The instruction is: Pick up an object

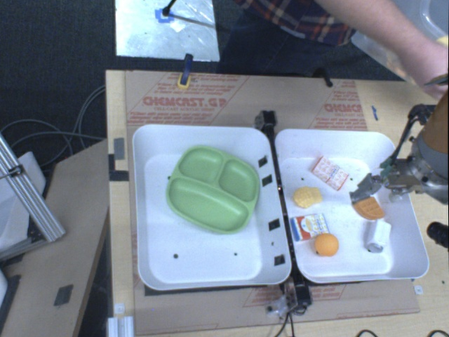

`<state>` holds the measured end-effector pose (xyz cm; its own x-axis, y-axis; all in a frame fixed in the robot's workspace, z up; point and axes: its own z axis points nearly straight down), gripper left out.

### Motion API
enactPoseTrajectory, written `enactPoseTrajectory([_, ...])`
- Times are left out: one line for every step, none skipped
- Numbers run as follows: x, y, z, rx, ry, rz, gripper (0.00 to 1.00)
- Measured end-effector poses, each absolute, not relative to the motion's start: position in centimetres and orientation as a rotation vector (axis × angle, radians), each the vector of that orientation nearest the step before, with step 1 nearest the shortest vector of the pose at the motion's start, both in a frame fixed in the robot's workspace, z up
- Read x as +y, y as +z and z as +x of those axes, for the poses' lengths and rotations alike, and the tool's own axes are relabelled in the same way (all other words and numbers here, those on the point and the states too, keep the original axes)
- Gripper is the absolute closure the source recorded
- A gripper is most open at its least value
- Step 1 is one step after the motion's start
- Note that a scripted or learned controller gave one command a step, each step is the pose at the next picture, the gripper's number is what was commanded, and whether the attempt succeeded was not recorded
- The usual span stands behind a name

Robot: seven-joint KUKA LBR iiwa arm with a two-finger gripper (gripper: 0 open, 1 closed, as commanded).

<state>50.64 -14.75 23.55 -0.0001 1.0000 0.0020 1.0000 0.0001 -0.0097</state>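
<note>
The right bin [403, 262] holds several small objects: a red-and-white packet [330, 172], a yellow lumpy piece [306, 196], a small printed carton [309, 226], an orange ball [326, 244], a white cylinder [377, 235] and an orange-brown flat piece [369, 208]. My gripper [380, 190] reaches in from the right and hangs low over the bin's right half, open, its dark left finger just above the orange-brown piece. Nothing sits between the fingers.
The left bin [151, 258] holds a green divided plate [212, 188]. A black divider [275, 188] runs between the bins. A person's arm in a plaid sleeve [365, 12] leans over the bench's far right corner, close above my arm.
</note>
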Motion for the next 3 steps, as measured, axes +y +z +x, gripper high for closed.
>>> enactPoseTrajectory([-14.7, 24.1, 50.9, -2.226, -0.001, -2.219, 0.00])
enactPoseTrajectory([-14.2, 19.7, 51.4, -2.222, 0.001, -2.219, 0.00])
enactPoseTrajectory([-14.5, 14.8, 52.4, -2.221, 0.001, -2.219, 0.00])
